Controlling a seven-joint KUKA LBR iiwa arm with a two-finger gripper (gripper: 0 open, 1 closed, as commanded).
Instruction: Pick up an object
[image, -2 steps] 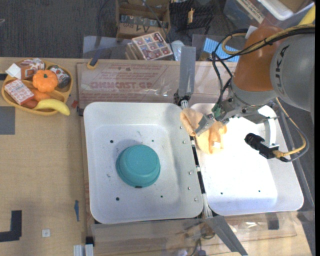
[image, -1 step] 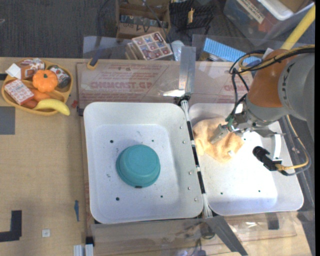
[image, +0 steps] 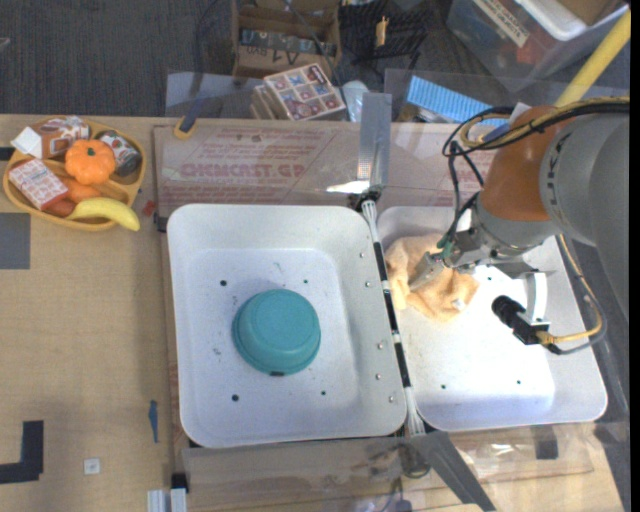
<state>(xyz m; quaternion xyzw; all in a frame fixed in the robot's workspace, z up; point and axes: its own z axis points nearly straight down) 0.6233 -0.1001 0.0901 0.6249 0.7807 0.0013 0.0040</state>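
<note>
Nearest the lower edge of the right bin (image: 520, 400) bare floor is seen, and beyond it, by the divider, the jaws (image: 440, 258) are lowered onto a crumpled orange cloth (image: 440, 292), their state not discernible, so no lift is judged achieved yet.

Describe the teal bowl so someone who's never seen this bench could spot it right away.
Look at the two white bins side by side in the middle of the bench and take the left bin, the one away from the arm. The teal bowl sits upside down near its centre. It is round and blue-green, unlike the crumpled pale orange cloth in the right bin under the gripper.
</note>
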